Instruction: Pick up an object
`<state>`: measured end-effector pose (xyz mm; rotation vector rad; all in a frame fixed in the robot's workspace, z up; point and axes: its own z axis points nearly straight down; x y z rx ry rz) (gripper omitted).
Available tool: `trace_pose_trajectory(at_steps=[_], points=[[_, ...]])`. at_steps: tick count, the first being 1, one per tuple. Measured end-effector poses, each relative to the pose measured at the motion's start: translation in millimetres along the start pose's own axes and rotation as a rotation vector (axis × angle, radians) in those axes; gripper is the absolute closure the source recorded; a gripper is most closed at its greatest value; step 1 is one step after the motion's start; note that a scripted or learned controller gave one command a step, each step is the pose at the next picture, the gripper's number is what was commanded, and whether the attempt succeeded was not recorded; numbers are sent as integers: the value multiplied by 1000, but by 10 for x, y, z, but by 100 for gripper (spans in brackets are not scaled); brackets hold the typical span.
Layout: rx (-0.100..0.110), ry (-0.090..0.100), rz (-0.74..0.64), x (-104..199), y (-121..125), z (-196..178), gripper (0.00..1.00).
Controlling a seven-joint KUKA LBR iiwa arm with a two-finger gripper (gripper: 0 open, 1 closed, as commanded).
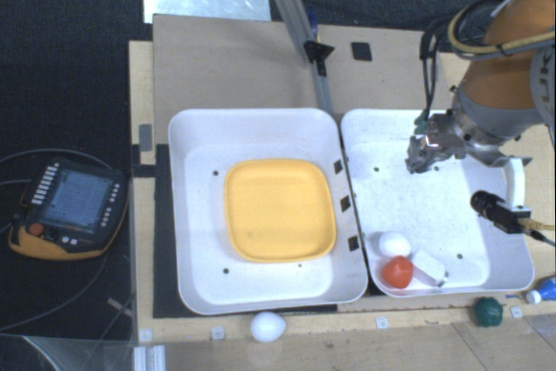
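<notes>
Jaws are hanging low over the far half of the right bin (391,204), above bare floor. Whether they are spread or closed cannot be told at this slant.

Nearest, outside the bins on the counter (234,65), one white egg (268,326) is lying by the left bin's front rim, and one green ball (487,311) is lying off the right bin's near corner.

Inside the right bin's near corner, three candidates are sitting packed together, well apart from the jaws: one red ball (398,272), one white ball (393,244) touching it on the far side, and one white block (428,268) just beside the red ball.

- **Balls:** judged light. They are looking smooth and likely to roll or squirt out, so they are calling for a grip across the widest part.
- **Block:** judged stiff and light, and the steadiest hold, taken across its flat long sides. The bin wall is crowding it.

Farther left, one yellow plate (280,209) is lying flat in the middle of the left bin (195,187). It is judged rigid and too broad to span, so a hold is offering only at a rim.

Bins are counting two.
</notes>
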<state>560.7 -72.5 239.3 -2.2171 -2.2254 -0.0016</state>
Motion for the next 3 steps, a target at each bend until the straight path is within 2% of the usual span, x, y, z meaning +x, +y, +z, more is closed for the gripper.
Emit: trace_pose_trajectory(at_steps=[2,3], points=[[-1,0,-2,1064,-271,-146,100],[1,-1,1,1488,-477,-90,100]])
